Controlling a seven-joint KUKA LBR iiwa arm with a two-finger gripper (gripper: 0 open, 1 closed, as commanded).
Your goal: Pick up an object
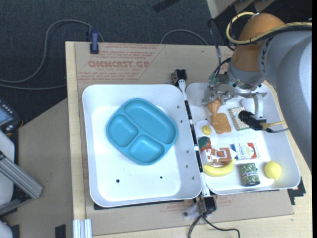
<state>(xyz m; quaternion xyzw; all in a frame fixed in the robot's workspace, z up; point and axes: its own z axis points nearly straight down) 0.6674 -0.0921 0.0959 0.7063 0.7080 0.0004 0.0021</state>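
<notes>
My gripper (218, 94) hangs low over the back left corner of the right bin (286, 148). Directly under its tip lies a small orange cone-shaped piece (214, 106), and I cannot tell whether they touch. A brown slab like a slice of toast (221, 123) lies just in front of the cone. Further forward are a small yellow piece (206, 130), a small can (203, 143), an orange and white carton (218, 155), a banana (218, 169), a white box (245, 151), a green can (249, 174) and a lemon (272, 170).
The left bin (99, 172) holds a blue divided plate (141, 130) near its middle. A patterned packet (237, 119) lies right of the toast. The grey arm and its orange band (255, 33) cover the back right of the right bin.
</notes>
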